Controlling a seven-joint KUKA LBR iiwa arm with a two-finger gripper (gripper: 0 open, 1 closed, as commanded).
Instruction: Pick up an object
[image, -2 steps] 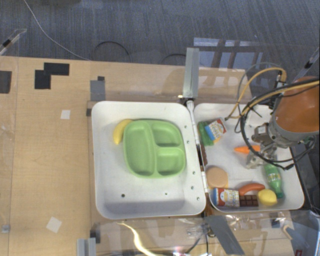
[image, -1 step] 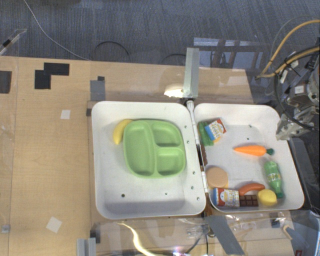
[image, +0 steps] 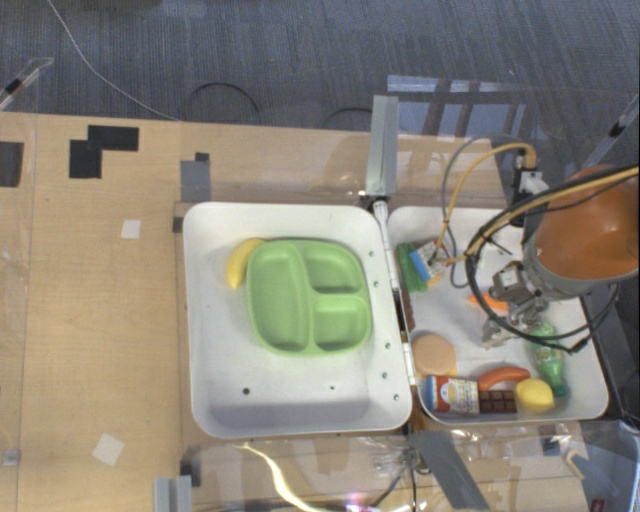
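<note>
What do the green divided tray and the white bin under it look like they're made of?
The green divided tray looks like moulded plastic with a matte finish: uniform colour, soft rounded compartment edges. The shallow white bin also seems plastic, smooth and slightly glossy, with rounded corners; painted metal can't be ruled out.

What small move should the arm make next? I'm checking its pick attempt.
Probably lower straight down: the gripper hangs over the right bin among cables, with the red item and yellow item lying just in front, none visibly gripped.
</note>
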